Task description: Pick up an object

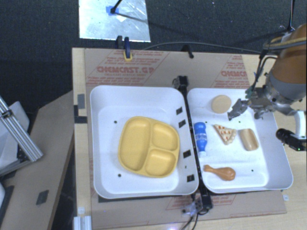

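Carrying two shallow white bins side by side, the tabletop [158,61] has brown printed cardboard laid under them. The left bin [103,109] holds a yellow plate [148,146] with three compartments, sitting about in its middle. The right bin [273,166] holds the small things. The arm [290,66] comes in from the right edge, its orange band above the grey wrist, and hangs over the upper right part of the right bin. The claw [238,109] points down and left, its dark tip just right of the round cookie and above the slice; how far it is open I cannot tell, and nothing shows between its tips.

A blue bottle [200,137] with a white cap lies lengthwise along the bin's left wall. A chicken drumstick [220,172] lies near the front of the bin, thick end to the right. A tan bread roll [249,139] lies just right of a triangular pizza slice [225,133], near the middle. A round tan cookie [221,104] lies toward the back.
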You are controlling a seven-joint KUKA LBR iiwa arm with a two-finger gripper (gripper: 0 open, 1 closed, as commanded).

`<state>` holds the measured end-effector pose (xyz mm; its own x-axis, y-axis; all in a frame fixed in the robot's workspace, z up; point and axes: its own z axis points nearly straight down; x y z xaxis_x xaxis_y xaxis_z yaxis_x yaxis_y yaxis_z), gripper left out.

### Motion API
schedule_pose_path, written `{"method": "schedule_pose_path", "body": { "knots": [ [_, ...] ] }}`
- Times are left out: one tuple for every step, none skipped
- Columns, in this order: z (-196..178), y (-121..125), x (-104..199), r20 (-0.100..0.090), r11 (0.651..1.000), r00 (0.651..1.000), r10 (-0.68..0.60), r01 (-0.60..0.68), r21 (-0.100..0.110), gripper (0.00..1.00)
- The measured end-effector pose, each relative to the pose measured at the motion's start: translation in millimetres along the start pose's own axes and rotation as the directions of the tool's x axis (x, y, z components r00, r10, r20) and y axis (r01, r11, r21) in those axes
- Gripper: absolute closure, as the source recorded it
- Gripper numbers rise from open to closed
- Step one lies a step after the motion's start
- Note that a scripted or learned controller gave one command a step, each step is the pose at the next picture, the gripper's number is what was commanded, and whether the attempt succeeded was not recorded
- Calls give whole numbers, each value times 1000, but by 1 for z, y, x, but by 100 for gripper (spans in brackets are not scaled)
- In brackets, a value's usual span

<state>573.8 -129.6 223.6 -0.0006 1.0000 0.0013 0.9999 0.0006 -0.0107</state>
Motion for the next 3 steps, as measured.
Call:
{"method": "schedule_pose_path", "body": {
  "knots": [
    [-7, 3, 0, 2, 1000, 1000, -3, 3, -12, 0],
    [35, 4, 0, 1, 1000, 1000, -1, 1, -9, 0],
    [96, 5, 6, 1, 1000, 1000, -1, 1, -9, 0]
  ]
}}
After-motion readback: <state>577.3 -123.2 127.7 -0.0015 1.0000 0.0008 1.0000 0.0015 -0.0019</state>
